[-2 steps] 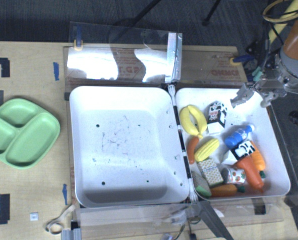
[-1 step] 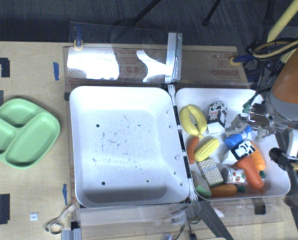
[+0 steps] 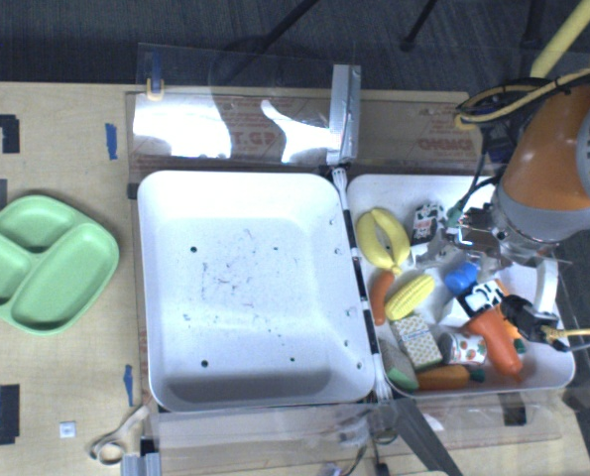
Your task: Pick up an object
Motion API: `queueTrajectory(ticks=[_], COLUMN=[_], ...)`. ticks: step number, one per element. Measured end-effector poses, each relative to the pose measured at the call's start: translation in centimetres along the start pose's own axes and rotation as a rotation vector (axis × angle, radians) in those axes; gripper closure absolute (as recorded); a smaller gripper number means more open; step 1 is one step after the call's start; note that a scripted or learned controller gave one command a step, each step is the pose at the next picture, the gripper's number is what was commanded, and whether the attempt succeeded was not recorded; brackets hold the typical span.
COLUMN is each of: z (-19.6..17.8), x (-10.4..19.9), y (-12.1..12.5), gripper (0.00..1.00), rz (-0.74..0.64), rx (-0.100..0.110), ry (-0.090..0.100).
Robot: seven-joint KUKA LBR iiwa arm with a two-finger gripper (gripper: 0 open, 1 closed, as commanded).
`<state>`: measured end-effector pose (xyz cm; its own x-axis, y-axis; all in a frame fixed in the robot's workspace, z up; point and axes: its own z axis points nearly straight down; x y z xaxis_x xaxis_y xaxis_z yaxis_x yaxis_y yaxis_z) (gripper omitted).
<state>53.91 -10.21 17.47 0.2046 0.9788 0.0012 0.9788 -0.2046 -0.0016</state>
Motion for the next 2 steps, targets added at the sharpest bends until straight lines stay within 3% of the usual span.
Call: queueTrajectory(ticks=[1, 2], z=[-1.0, -4.8], x=[0.0, -2.8], y=[0.1, 6.0], gripper=[1.0, 1.0], rz=[0.001, -0.071], rx=[-0.002, -0.004], ry=[0.001, -0.002])
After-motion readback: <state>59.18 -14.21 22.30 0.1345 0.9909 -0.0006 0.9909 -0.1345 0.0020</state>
